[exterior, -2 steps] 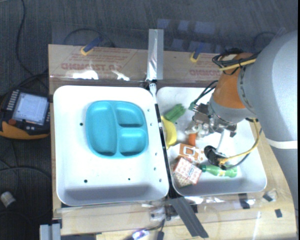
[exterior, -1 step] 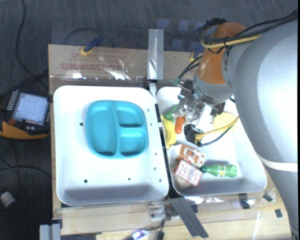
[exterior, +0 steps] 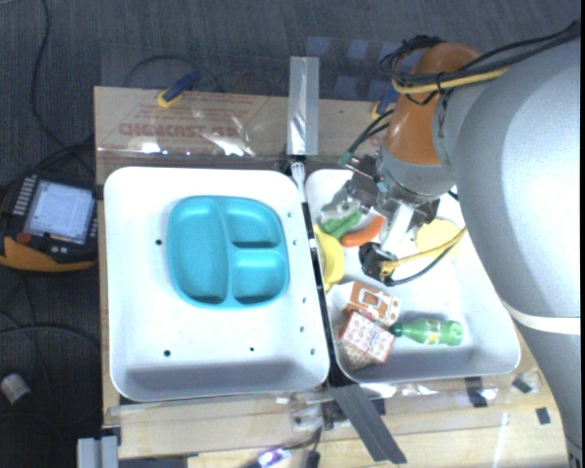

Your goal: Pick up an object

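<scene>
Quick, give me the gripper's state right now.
Gripper: low in the right bin, over the green and orange items beside the banana; open, shut or holding something cannot be told.

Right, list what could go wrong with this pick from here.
The gripper is low among crowded items in the right bin: the banana and orange piece touch, so it may pinch two or none. The bin wall beside the banana could block the fingers.

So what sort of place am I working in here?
Probably a robotics lab's bin-picking bench: two white bins side by side, carpet floor strewn with cables, and a teach pendant lying beside the bench.
</scene>
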You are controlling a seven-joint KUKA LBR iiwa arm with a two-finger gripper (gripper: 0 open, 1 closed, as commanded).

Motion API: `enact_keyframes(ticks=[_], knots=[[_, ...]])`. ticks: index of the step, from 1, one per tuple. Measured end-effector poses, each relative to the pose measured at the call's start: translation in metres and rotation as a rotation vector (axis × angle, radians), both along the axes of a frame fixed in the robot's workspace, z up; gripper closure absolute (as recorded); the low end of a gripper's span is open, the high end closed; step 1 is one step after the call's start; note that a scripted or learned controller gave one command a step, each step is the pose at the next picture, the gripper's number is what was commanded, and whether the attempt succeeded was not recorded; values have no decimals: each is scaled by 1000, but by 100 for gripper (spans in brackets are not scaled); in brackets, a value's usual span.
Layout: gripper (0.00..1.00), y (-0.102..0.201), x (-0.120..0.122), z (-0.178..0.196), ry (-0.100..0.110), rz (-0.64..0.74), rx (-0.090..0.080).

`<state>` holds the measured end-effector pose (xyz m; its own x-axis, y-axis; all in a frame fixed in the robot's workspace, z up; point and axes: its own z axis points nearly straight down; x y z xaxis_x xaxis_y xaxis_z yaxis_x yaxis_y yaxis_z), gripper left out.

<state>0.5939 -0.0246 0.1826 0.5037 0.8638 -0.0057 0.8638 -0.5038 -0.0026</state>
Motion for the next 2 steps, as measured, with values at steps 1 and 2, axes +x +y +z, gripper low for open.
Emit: enact_keyframes(ticks=[1,2], knots=[[0,-62,-48,0,2,-154,0],[0,-80,14,-87,0,238,2]])
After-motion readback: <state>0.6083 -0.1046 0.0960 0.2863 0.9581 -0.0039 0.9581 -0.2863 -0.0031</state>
